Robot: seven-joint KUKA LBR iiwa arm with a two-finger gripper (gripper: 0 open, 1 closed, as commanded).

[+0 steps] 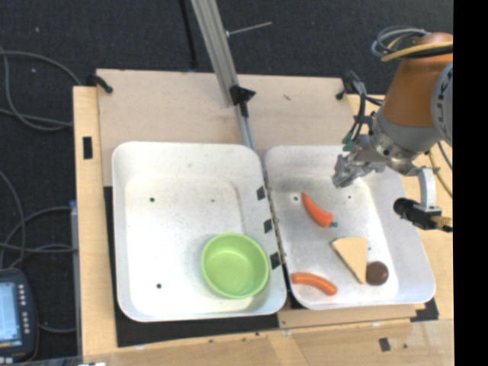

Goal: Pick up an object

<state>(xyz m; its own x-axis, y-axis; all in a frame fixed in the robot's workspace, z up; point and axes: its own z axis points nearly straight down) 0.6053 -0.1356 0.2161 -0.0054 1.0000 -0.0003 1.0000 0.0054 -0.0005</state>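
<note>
In the right bin [396, 288] lie an orange carrot [317, 210] near the middle, a yellow cheese wedge [350, 256] toward the front, a small brown ball [376, 273] beside the wedge, and an orange sausage [314, 282] at the front left. A green bowl [235, 264] sits in the front right corner of the left bin [145, 204]. My gripper [344, 174] hangs over the back of the right bin, up and to the right of the carrot, with nothing seen between its tips.
A slanted metal post [219, 48] rises from the bench behind the seam between the bins. Cables run on the dark floor at the left, and a small screen device [15, 311] sits at the lower left.
</note>
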